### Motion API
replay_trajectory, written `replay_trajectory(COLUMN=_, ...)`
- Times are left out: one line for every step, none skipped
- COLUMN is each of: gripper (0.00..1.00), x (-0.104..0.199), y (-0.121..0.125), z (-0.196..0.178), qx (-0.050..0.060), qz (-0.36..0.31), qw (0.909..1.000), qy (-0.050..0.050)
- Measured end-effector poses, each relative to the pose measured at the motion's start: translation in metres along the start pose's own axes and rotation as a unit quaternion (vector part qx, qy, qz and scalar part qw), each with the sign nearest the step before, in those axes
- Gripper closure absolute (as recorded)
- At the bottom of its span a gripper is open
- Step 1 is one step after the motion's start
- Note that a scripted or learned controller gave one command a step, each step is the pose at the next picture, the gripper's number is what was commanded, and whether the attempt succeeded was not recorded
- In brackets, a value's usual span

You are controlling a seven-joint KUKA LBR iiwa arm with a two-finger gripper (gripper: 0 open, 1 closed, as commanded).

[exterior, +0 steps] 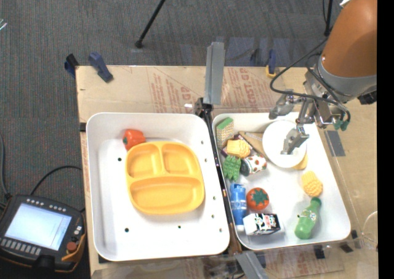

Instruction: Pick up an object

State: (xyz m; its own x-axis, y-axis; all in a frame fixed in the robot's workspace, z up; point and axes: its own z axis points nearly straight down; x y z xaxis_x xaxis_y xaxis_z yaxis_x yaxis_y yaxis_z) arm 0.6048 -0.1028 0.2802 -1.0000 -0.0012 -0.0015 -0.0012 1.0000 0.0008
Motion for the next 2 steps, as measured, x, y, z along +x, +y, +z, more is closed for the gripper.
replay_trajectory(gripper=0.0, x=0.024, y=0.017, z=0.133, qx=-0.002, qz=-0.047, qw=0.9989, qy=0.007)
replay_trajectory(gripper=0.0, x=0.039, y=-0.033, z=0.196, qx=-0.001, qz=-0.021, qw=0.9998, qy=0.004)
